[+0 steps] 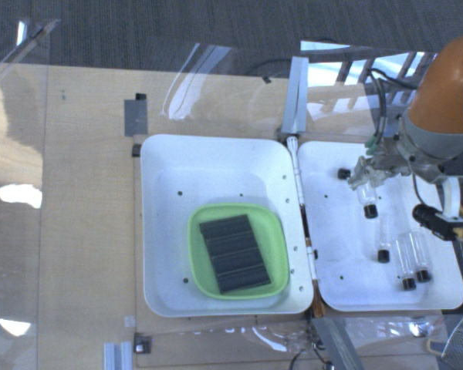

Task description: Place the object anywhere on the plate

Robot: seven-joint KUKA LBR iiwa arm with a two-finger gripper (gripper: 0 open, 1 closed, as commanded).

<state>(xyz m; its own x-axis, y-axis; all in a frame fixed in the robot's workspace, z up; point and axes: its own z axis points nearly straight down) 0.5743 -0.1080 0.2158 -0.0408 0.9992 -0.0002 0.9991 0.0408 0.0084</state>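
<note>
Object: grey slab (233,253) on green plate (197,241); end effector (368,177) state unclear

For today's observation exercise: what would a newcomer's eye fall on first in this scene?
Probably the green plate in the left bin, with a dark ribbed block lying on it. Next, the arm's orange band at upper right, above the right bin, where several clear tubes with black caps lie scattered.

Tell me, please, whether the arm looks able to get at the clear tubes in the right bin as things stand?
Probably yes: the hand hangs over the right bin, and the clear tubes lie uncovered just below it.
</note>
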